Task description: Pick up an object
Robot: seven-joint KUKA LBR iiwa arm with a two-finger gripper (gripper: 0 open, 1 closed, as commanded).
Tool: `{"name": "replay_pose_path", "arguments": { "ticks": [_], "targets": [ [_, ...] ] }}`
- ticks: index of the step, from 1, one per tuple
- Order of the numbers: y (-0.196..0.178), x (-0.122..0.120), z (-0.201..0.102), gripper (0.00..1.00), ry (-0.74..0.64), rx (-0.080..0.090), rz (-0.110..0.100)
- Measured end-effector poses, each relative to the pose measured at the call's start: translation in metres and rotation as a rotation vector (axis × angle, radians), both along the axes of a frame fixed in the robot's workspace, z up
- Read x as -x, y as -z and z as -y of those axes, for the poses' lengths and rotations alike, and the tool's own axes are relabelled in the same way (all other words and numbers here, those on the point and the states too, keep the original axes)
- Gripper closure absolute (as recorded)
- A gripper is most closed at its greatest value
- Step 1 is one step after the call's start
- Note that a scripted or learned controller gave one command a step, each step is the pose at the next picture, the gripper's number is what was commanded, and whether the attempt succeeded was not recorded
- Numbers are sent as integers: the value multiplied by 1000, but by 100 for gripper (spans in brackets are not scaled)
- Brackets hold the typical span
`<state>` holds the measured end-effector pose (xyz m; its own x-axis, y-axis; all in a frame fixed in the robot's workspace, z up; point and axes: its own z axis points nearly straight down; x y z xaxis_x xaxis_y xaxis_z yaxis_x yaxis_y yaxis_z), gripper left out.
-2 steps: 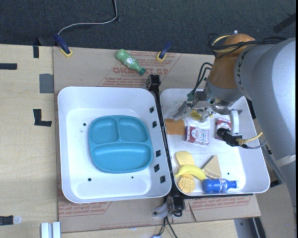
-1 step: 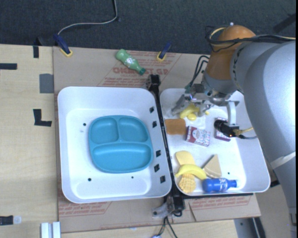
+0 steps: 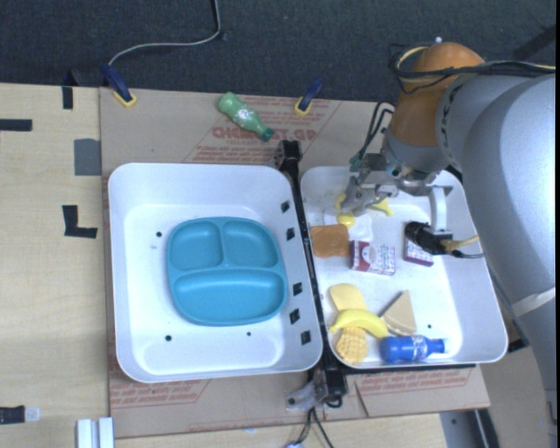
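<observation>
A: In the right-hand shallow white bin (image 3: 467, 329), near its back wall, the end effector (image 3: 362, 194) hangs low over a small curved yellow banana-shaped toy (image 3: 381, 207).

B: Is anything caught in it?

A: Nothing can be seen between the fingers, and how far they are spread is too blurred to tell (the grey wrist crowds that corner).

B: So where does the target lie from it?

A: Just beside it, on the side toward the arm. The toy's long axis runs roughly across the bin, left to right. A second yellow scrap (image 3: 346, 219) sits just in front of the tool, and a brown square cracker-like block (image 3: 329, 241) lies a little nearer the camera.

B: The rest?

A: Well apart: a blue plastic bottle (image 3: 410, 348) at the front, and a blue divided plate (image 3: 228, 270) in the left bin (image 3: 131, 250). The coming move likely needs only a slight shift before closing.
</observation>
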<state>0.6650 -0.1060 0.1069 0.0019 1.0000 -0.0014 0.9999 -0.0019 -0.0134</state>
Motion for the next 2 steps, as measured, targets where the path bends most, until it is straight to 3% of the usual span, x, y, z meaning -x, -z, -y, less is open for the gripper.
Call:
{"name": "replay_pose_path", "arguments": {
  "ticks": [1, 2],
  "targets": [
    [0, 0, 0, 0, 0, 0, 0],
    [18, 47, -11, 0, -2, 3, 22]
  ]
}}
